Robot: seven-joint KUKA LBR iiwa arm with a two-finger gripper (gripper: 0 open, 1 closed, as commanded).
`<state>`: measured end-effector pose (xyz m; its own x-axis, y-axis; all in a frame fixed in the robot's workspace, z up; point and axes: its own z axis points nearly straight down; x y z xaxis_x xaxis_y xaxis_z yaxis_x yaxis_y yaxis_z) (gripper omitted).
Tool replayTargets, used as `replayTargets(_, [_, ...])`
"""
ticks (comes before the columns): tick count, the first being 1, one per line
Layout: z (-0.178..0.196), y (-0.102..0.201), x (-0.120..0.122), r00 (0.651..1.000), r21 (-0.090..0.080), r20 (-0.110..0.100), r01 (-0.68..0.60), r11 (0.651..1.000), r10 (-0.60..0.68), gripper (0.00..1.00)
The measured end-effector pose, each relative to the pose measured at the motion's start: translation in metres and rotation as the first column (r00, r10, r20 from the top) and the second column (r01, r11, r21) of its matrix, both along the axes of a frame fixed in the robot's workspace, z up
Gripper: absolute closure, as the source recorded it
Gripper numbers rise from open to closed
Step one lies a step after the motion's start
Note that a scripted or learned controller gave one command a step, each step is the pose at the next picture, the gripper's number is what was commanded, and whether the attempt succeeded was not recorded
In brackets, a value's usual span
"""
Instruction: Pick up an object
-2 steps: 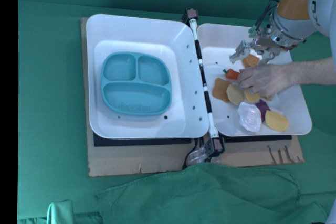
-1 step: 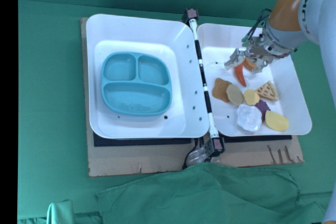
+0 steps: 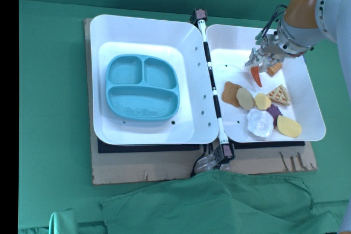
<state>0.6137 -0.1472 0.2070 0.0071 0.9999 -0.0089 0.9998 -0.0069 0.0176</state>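
My gripper (image 3: 260, 64) hangs over the back of the right bin (image 3: 311, 97), reaching in from the upper right. A slim red-orange chili piece (image 3: 256, 76) points down from it, and its upper end sits between the fingertips, so the gripper is shut on it. A small orange-brown piece (image 3: 275, 68) lies just to the right of the fingers. In front lie a brown flat piece (image 3: 230, 92), a tan oval (image 3: 245, 98), a small yellow piece (image 3: 262, 101) and a lattice pie slice (image 3: 279, 95).
Nearer the front of the right bin are a purple piece (image 3: 273, 113), a clear white lump (image 3: 260, 123) and a yellow oval (image 3: 289, 126). The left bin (image 3: 104, 30) holds a blue divided plate (image 3: 142, 86). A hinged divider (image 3: 211, 79) separates the bins. Green cloth (image 3: 208, 203) lies in front.
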Motion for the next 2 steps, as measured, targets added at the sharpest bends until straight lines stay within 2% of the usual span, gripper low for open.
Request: replayTargets(2, [0.125,-0.019,0.001,1.0,0.004,-0.005,-0.004,1.0,0.004,1.0])
